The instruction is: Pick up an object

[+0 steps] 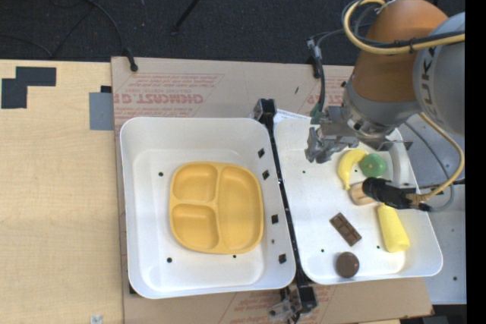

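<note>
My gripper (322, 148) hangs over the far left part of the right bin (319, 254), and I see nothing between its fingers. Just right of it lies a yellow banana (349, 165) with a small green round object (373, 165) beside it. A tan piece (358, 196) sits under the banana's near end. Nearer the front are a yellow cylinder (392, 229), a brown rectangular bar (345, 228) and a brown round disc (347, 264). The arm's grey and orange body covers the bin's far right corner.
The left bin (144, 163) holds a yellow divided plate (216, 206). A black ridge (277, 186) separates the two bins. Both bins rest on a cardboard sheet (190, 87), with wooden bench to the left.
</note>
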Available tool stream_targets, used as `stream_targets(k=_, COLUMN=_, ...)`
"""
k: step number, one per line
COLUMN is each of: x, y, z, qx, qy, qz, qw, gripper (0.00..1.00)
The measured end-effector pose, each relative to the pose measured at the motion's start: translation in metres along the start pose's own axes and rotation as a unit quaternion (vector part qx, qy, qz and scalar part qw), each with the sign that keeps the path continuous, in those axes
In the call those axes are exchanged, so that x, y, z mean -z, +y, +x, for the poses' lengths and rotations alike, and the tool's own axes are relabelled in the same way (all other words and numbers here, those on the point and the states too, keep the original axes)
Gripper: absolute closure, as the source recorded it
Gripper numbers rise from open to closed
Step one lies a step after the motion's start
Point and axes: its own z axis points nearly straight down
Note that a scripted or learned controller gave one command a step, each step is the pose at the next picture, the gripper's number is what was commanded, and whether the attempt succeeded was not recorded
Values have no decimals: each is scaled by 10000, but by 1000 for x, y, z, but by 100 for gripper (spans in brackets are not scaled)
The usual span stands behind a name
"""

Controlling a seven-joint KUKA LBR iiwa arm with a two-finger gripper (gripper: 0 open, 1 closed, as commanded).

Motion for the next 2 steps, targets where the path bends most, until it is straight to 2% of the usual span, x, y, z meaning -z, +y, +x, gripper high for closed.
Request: stream_targets(k=2, x=-2, y=36, z=106, qx=-2, qy=-4, qz=-13, qw=10000, gripper=100)
